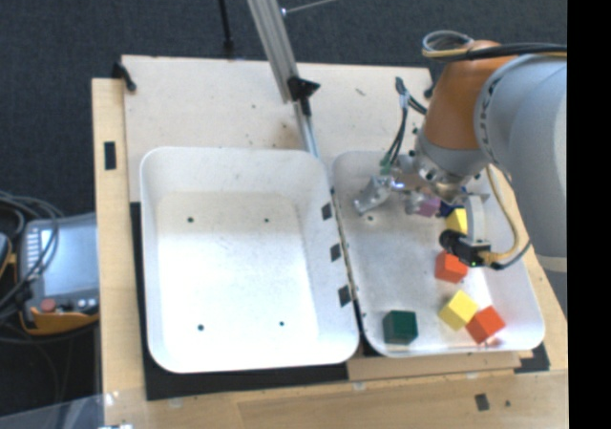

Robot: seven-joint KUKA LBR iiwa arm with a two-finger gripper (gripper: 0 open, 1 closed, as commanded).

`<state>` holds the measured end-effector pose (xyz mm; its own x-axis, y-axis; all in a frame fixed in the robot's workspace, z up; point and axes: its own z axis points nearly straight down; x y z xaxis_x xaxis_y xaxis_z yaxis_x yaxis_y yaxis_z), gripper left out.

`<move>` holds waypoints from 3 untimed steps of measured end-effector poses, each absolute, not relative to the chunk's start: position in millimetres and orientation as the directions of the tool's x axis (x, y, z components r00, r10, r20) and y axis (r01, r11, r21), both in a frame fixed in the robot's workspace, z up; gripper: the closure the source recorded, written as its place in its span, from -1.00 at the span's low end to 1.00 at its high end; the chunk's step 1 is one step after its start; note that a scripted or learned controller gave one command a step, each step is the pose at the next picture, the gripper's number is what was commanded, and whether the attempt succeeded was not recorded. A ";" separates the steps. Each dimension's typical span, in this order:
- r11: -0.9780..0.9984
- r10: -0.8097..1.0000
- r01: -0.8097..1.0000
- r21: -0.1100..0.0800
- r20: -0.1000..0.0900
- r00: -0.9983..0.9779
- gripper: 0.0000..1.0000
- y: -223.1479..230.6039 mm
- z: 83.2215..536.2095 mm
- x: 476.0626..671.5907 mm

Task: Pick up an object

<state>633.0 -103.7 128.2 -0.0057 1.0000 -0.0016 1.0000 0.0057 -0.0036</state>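
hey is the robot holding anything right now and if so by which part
It cannot be told. The tool hangs low over the right bin, and no block shows between its tips; the green block and other blocks lie apart from it.

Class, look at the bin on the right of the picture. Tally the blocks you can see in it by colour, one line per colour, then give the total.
Orange blocks: 2
Yellow blocks: 2, one partly hidden by the arm
Green block: 1
Purple block: 1, partly hidden
Total: 6

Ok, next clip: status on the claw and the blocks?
Claw low over right bin, far end. Green block, yellow block, two orange blocks loose on bin floor. Nothing seen held.
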 end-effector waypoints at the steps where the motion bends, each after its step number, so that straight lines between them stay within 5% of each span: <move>1: 0.000 1.000 1.000 -0.001 -0.002 0.000 -1.00 -105.3 95.9 632.9; 2: -0.002 1.000 1.000 0.004 -0.001 0.002 1.00 -105.8 108.9 634.3; 3: 0.001 1.000 1.000 0.006 0.000 -0.001 1.00 -103.7 154.3 631.6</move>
